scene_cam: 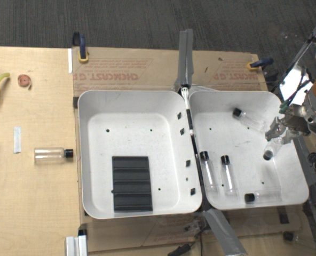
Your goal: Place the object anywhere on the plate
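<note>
A black ribbed plate (131,184) lies in the left bin (94,116), near its front. My gripper (275,135) is over the right side of the right bin (216,103), reaching in from the right. A clear vial with a black cap (268,153) slants down from between its fingertips, cap end lowest. The gripper is shut on the vial's clear end. The plate is far to the left of the gripper, across the wall between the bins.
Several more clear vials lie in the right bin: one at the back (243,116), two side by side in the middle (206,170) (227,174), one at the front (253,197). Another vial (52,153) lies on the bench left of the bins.
</note>
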Action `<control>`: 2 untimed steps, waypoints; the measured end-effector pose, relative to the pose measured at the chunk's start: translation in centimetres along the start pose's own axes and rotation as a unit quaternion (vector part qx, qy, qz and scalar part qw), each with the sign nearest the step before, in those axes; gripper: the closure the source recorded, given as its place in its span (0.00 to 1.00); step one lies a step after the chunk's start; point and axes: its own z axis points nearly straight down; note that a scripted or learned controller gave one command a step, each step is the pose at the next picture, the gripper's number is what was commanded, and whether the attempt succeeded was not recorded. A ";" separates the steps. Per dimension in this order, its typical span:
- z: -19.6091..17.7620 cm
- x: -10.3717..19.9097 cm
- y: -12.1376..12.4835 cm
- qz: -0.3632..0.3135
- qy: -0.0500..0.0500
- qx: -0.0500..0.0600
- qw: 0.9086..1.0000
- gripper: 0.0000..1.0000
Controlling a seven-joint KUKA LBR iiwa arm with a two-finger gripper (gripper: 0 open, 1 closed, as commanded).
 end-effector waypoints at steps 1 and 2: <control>-5.6 10.5 4.8 -0.079 -0.001 0.001 0.997 1.00; -0.2 17.5 9.8 -0.140 -0.001 0.000 0.990 1.00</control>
